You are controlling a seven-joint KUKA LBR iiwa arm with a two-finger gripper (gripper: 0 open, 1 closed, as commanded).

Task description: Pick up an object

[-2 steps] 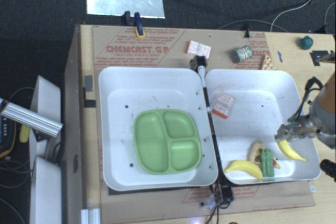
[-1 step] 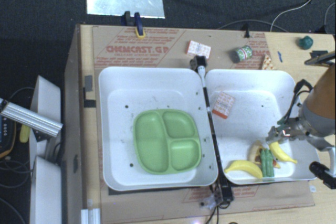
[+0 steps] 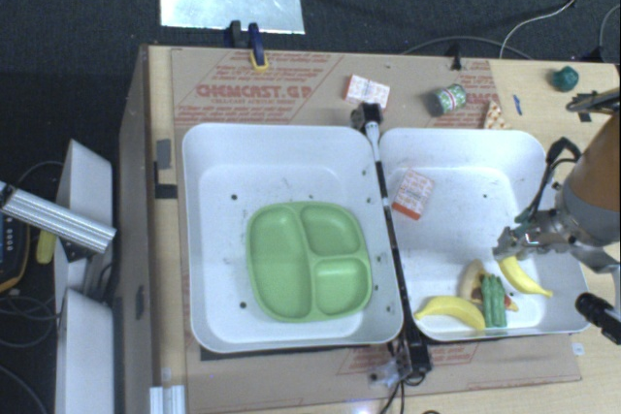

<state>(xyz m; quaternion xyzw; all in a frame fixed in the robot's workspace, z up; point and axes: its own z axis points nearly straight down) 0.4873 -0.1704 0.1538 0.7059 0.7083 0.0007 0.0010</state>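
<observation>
So the biggest thing here is the surface (image 3: 291, 78), covered in brown cardboard with red print, and on it sit two white bins side by side. The left bin (image 3: 218, 170) has a green divided plate (image 3: 310, 262) lying flat in the middle of it, three compartments, nothing in them that I can see. The right bin (image 3: 466, 170) is where the small stuff is. The arm (image 3: 594, 194) comes in from the right edge, grey with an orange band, and reaches down over the right side of that bin. The gripper (image 3: 514, 244) sits low near the bin's lower right area, just above a banana (image 3: 524, 274) that curves away from it toward the right; it looks close to touching, but I honestly can't tell if the gripper is clenched, released or actually on the fruit, it's too small and dark. A second banana (image 3: 452, 309) lies along the bottom wall of the same bin, and a green veggie-looking thing (image 3: 494, 300) sits between the two bananas, next to something pale I can't make out. Further up in that bin, near the divider, there's a small white and red packet (image 3: 412, 194). Outside the bins, on the cardboard at the back, a little can (image 3: 448, 99) lies on its side.
</observation>
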